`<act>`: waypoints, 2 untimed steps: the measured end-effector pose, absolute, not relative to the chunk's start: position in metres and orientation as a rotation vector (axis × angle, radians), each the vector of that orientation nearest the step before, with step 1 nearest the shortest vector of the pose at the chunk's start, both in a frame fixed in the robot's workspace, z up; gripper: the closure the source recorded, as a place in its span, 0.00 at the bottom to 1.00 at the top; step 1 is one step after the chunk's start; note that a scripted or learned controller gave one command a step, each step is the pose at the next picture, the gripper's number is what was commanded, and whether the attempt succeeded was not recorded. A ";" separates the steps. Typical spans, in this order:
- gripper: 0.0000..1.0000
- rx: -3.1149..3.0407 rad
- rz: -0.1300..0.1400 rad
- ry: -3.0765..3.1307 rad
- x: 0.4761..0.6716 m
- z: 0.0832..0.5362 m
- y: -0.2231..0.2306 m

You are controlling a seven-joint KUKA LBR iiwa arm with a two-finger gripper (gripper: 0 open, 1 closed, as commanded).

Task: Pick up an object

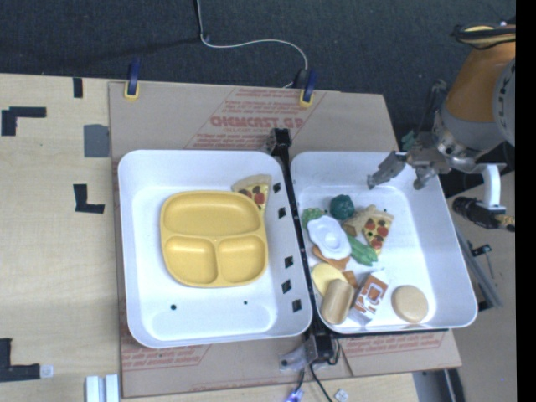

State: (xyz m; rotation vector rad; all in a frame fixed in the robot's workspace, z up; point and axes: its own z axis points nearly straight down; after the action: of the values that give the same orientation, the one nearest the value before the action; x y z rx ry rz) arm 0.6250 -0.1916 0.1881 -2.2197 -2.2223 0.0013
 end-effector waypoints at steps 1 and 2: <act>0.00 -2.210 0.002 -2.228 0.652 0.079 -0.114; 0.00 -2.221 0.001 -2.222 0.642 0.085 -0.136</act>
State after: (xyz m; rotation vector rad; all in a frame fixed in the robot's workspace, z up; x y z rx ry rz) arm 0.6423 -0.1359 0.0851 -2.2214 -2.2221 0.0013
